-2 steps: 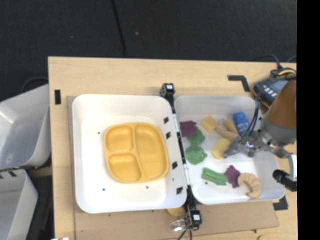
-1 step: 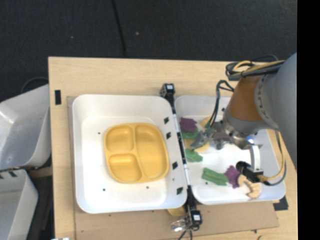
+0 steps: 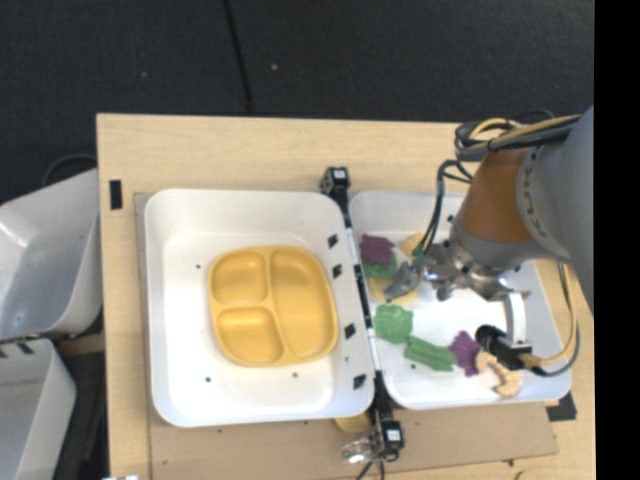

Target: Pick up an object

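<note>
Lying in the middle of the left bin (image 3: 165, 388) is a yellow divided plate (image 3: 272, 304). The right bin (image 3: 400, 211) holds two purple pieces (image 3: 377, 251) (image 3: 466, 350), two green pieces (image 3: 393, 323) (image 3: 430, 354) and a beige piece (image 3: 504, 376) by its near right corner. The gripper (image 3: 408, 278) hangs low by this bin's left wall, beside the far purple piece; whether it is apart or together I cannot tell. Bare floor stays around the plate.
</note>
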You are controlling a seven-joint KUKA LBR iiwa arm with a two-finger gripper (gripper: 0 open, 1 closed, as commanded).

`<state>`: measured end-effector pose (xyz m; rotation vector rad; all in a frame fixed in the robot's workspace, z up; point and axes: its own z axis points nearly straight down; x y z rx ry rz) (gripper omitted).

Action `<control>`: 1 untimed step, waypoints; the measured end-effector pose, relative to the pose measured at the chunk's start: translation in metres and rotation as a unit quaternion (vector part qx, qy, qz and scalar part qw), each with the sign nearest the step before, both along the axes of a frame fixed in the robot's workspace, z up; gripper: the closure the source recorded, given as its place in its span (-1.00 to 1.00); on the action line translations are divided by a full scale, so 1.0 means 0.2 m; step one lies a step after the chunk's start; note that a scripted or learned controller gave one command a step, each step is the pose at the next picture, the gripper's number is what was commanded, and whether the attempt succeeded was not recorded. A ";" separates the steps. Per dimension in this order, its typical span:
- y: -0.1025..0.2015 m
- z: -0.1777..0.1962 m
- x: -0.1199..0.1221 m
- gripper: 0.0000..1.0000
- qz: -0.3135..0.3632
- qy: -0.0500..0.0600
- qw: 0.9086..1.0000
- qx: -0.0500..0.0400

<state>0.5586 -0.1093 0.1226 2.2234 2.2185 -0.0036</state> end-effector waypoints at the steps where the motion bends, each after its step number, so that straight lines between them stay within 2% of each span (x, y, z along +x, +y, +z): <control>1: 0.39 0.60 -0.30 -1.00 0.005 -0.005 1.000 0.003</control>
